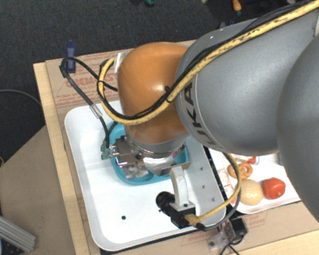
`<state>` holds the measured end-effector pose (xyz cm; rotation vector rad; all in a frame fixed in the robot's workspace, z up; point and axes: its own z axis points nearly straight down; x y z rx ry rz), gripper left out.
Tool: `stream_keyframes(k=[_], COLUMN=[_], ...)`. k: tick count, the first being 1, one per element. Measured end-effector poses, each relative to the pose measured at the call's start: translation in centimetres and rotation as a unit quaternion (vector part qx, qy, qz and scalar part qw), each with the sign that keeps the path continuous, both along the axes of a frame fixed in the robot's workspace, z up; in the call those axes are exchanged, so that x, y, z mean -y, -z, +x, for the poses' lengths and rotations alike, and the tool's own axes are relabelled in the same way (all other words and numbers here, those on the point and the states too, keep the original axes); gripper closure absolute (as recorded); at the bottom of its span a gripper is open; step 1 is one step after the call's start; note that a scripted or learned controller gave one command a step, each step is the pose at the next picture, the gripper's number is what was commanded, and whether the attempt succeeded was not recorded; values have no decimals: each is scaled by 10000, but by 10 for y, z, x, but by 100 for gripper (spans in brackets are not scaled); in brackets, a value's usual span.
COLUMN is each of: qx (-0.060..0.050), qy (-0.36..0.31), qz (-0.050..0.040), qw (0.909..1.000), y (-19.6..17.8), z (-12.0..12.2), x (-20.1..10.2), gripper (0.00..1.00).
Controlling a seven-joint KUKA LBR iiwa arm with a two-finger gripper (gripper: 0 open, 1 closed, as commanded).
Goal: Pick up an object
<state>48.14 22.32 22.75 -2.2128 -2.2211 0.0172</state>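
Over the left bin [103, 225] I'm hovering, gripper [134, 166] sitting low on a teal object [125, 175]; my wrist is hiding how the claw stands, so I cannot tell. Teal thing is looking like stiff, light plastic, probably slick; I'm judging its exposed rim the best hold.

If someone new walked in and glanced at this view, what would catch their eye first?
Surely the huge grey arm sweeping in from the right, its orange band hanging over the left bin. Next, a blue object peeking out beneath the wrist, and the red thing in the right bin.
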Motion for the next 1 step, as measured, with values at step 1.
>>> stream_keyframes(k=[1], qx=[163], qy=[12], qz=[58], qw=[9998], y=[-227], z=[45], x=[-1], gripper=[100])
